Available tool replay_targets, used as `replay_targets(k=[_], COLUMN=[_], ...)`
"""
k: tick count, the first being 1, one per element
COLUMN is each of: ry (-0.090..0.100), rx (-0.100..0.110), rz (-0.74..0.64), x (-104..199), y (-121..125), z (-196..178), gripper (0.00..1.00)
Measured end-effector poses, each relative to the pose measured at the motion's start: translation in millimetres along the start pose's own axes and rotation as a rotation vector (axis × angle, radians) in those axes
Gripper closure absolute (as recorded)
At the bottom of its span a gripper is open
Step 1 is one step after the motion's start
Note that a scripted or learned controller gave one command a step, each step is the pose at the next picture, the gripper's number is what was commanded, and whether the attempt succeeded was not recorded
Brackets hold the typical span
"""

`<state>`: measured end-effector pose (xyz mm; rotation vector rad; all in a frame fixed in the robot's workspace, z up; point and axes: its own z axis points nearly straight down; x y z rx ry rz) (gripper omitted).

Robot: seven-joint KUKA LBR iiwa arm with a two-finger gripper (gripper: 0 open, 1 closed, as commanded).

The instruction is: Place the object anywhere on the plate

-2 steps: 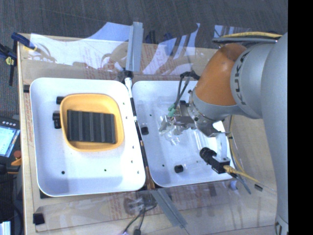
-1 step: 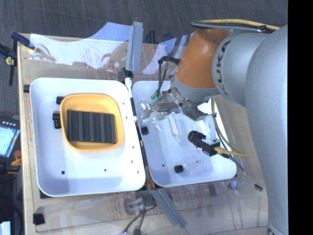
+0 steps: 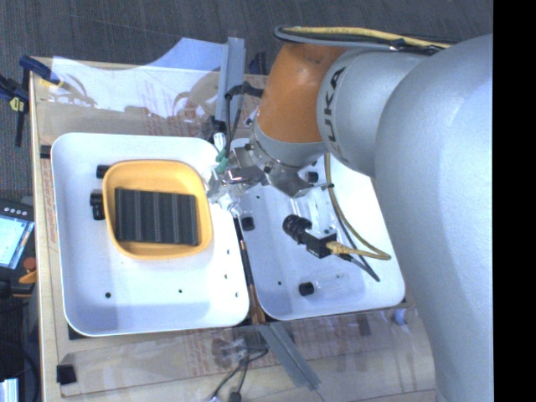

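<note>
The end effector [image 3: 224, 176] hangs low over the seam between the two bins, just at 3 o'clock of the plate [image 3: 126, 172]. Whether it is open or closed cannot be told, since the wrist covers it from above.

The left bin [image 3: 151, 300] holds the yellow plate, set toward the bin's 11 o'clock. A dark ribbed block [image 3: 159, 216] lies flat on the plate and covers most of its middle. Two small black bits [image 3: 97, 206] sit at the plate's 9 o'clock, touching or just beside its rim.

In the right bin [image 3: 276, 296], a small black knob [image 3: 306, 289] lies near 6 o'clock. The arm [image 3: 402, 141] covers the bin's 12 to 3 o'clock side.

At 12 o'clock on the bench [image 3: 167, 346], behind the bins, lies a clear crumpled sheet [image 3: 126, 99] with a blue paper [image 3: 197, 55] past it. A small screen [image 3: 10, 239] stands off the bench at 9 o'clock.
</note>
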<state>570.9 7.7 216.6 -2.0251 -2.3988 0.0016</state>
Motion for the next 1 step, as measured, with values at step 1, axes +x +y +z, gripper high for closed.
replay_targets(k=[1], ry=[0.0], rx=[0.0], rz=[0.0], x=[-0.1], y=[0.0], z=[-0.1], gripper=[0.0])
